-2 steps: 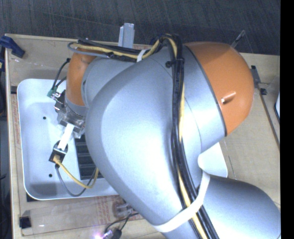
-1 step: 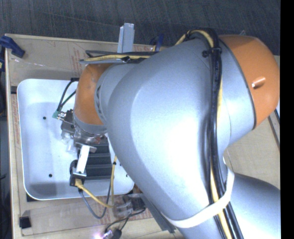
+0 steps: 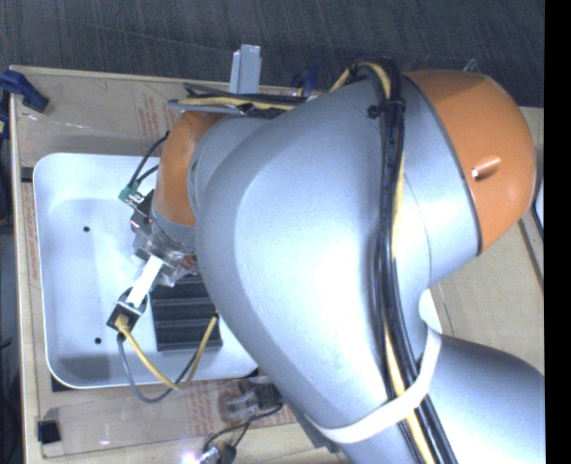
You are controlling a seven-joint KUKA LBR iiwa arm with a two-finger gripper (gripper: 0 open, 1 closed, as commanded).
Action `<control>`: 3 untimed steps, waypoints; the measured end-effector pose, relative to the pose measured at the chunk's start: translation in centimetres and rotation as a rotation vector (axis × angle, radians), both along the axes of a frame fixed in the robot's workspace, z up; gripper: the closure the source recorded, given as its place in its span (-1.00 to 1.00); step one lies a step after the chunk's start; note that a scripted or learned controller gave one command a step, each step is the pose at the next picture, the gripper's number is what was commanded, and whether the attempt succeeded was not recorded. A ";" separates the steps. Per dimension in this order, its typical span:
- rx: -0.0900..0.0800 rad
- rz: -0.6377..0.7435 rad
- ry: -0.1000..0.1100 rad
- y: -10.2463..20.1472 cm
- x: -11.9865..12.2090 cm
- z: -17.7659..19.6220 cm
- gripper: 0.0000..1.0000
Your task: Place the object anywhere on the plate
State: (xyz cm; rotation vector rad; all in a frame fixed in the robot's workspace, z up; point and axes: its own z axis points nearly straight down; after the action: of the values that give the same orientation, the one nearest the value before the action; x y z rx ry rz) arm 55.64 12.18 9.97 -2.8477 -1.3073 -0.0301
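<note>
My grey arm (image 3: pixel 362 259) stretches across most of the view from the right and covers the right side of the bench. Its orange wrist band (image 3: pixel 177 182) hangs over the left white bin (image 3: pixel 72 259). Below the band, the black ribbed gripper body (image 3: pixel 184 319) points down into that bin near its front right part. The arm hides whatever lies under and to the right of the gripper.
A yellow cable (image 3: pixel 169 373) loops from the wrist over the bin's front rim. A blue clamp (image 3: pixel 19 87) sits at the bench's back left corner. The bin's bare white floor (image 3: pixel 82 230) shows at the left.
</note>
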 end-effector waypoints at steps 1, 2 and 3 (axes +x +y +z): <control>-0.008 -0.499 0.018 0.9 5.1 -0.5 1.00; -0.011 -0.246 0.024 -3.5 -1.5 9.1 1.00; -0.016 0.398 0.015 -6.1 3.1 10.8 1.00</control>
State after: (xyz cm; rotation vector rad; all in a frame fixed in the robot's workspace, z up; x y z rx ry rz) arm 58.78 6.11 20.76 -2.5367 -1.8470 0.0050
